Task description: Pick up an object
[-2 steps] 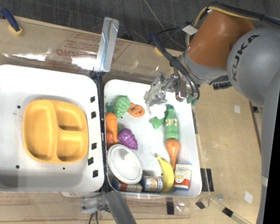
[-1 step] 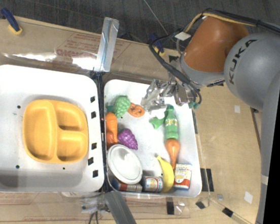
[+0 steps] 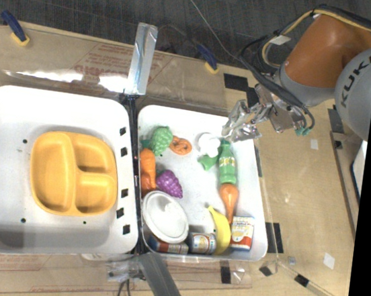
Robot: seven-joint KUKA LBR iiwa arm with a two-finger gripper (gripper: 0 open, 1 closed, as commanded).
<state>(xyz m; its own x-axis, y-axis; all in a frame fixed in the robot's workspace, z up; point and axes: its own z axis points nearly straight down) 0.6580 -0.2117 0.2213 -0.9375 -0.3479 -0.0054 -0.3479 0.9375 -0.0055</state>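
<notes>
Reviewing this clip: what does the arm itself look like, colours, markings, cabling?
The arm is grey with a broad orange band above the wrist and dark lettering on the grey shell at the right. Black cables loop around the wrist. The end effector is a small, silvery metal assembly with a teal piece on its side.

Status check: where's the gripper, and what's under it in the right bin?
Gripper above right bin's far right corner. Green bottle just below it, nothing held. Carrot and banana crowd nearby.

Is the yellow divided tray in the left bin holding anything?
Empty. The yellow tray lies flat in the left bin, all its compartments showing bare yellow.
</notes>
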